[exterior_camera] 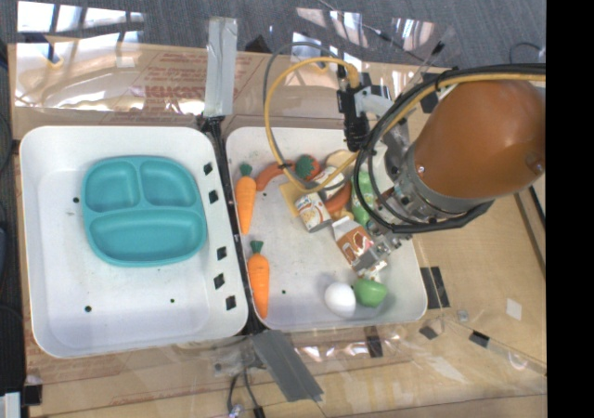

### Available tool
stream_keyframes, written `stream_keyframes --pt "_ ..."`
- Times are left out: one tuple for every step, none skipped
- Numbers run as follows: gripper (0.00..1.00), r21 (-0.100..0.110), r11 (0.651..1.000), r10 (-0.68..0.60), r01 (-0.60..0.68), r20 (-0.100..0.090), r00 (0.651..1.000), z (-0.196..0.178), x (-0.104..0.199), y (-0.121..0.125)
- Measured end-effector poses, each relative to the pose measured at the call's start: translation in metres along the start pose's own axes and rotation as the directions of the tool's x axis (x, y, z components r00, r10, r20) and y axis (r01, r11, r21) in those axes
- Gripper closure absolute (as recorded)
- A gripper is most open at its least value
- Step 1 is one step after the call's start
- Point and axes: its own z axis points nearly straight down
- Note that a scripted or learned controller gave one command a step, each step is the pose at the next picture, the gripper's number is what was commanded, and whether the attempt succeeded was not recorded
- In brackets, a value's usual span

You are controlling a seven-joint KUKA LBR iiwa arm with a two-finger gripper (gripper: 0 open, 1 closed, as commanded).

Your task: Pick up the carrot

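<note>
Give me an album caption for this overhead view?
Robot gripper hovering among toy food in the right bin, two carrots nearby.

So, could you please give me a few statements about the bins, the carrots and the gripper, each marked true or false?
1. The teal divided plate lies in the left bin. True.
2. Two carrots lie along the right bin's left wall. True.
3. The gripper holds a carrot. False: it hangs near the green item, away from both carrots.
4. The white egg sits on the plate. False: it lies in the right bin, beside the green item.
</note>
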Motion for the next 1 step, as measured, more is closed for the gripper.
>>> stream_keyframes --pt "1.0 -0.002 0.982 -0.188 0.188 -0.001 0.982 0.0034 -0.0134 -0.0066"
